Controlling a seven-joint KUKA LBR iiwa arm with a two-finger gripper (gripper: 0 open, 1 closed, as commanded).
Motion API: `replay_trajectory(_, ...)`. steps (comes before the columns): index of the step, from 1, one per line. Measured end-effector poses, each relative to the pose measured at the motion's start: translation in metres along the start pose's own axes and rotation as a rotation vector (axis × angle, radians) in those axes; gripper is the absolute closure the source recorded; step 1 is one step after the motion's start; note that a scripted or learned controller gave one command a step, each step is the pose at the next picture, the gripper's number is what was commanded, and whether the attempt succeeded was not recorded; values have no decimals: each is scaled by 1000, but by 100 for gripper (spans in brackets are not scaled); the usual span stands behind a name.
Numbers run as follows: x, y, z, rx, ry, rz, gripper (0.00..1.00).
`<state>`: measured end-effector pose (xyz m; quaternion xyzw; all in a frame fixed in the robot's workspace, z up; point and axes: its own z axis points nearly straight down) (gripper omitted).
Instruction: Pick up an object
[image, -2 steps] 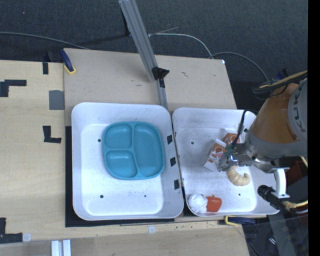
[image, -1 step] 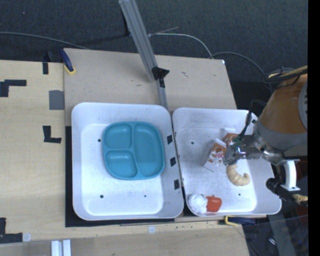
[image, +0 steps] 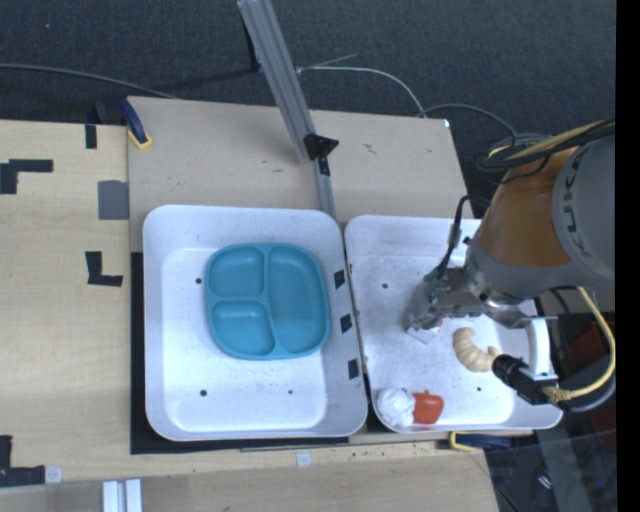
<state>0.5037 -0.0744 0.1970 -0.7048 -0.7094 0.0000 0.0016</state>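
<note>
Camera view, looking down at a slant. Two white bins side by side on the bench: left bin (image: 175, 400) at frame centre-left, right bin (image: 400, 240) at centre-right. A teal divided plate (image: 268, 300) lies flat in the left bin, upper middle, three compartments, apart from the bin walls.

The arm (image: 545, 215) comes in from the right edge, grey with an orange band, over the right bin's upper right. The gripper (image: 428, 318) is low over the middle of the right bin, pointing toward the lower left of the frame. Its tip is dark and blurred against the bin floor; cannot tell how wide it stands or whether anything is in it.

Objects in the right bin: a beige curved piece (image: 472, 350) just right of the gripper, lower right, long axis running from upper left to lower right, its curl ending near a black fitting on the arm. A white lump (image: 395, 403) and a red-orange piece (image: 428, 408) sit touching each other at the bin's bottom edge, well below the gripper. Both are too roundish to give an axis.

A grey metal pole (image: 285, 85) slants from top centre down to the gap between the bins.
</note>
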Motion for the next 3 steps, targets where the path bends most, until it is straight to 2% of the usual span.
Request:
replay_trajectory(2, 104, 16, 5, 1, -1, -1, 100)
replay_trajectory(3, 153, 28, -13, -2, 0, -1, 100)
